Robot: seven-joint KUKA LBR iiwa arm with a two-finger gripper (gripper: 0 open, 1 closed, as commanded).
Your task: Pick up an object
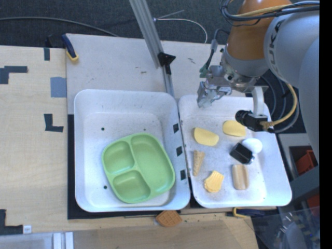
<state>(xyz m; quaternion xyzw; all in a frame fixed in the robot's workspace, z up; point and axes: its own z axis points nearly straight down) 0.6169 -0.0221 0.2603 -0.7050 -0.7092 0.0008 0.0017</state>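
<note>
The gripper (207, 98) hung with nothing between its parted fingers; the nearest yellow piece (206, 136) lay below them, so a descent might miss.

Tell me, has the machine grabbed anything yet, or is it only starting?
It looks like only the start. The grey arm's gripper hangs over the far edge of the right white bin, and nothing is visibly held. The pale yellow oval pieces, the tan cone-shaped piece and the black-and-white item all lie on the bin floor. Choosing one, descending, gripping and lifting are all left. The green divided plastic tray sits in the left bin.
</note>
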